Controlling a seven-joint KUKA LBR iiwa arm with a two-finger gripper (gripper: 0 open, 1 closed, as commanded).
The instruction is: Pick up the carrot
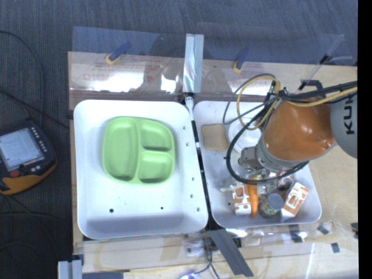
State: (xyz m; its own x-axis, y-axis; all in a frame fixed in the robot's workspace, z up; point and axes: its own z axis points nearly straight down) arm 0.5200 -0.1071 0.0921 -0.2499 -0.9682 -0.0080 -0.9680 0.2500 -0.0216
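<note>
Dark grey carpet [174, 10] surrounds the bench [78, 74], a pale wooden surface with clear plastic sheeting taped along its far edge. On the floor at the left I see a handheld pendant [24, 156] with a screen and an orange underside, its cable running off toward the top.

The carrot [253, 197] lies in the right bin [216, 173], toward that bin's near edge. Its long axis runs roughly from far to near in my view, close to vertical in the frame. Its upper end passes under the arm's wrist, so I cannot tell which end is the tip.

The left bin [87, 214] holds a green divided plate [138, 150] with three compartments, set in the far half of the bin. The right bin holds the carrot, a white and orange carton [239, 197] touching the carrot's left side, a dark round can [271, 204] just to its right, a second white and orange carton [296, 199] at the near right corner, and a tan flat piece [214, 136] near the far left corner.

The arm [299, 131] reaches in from the right, its orange band above the cluttered near part of the right bin. The gripper [256, 179] sits directly over the upper part of the carrot. Whether it is wide, narrow or gripping anything, I cannot tell
</note>
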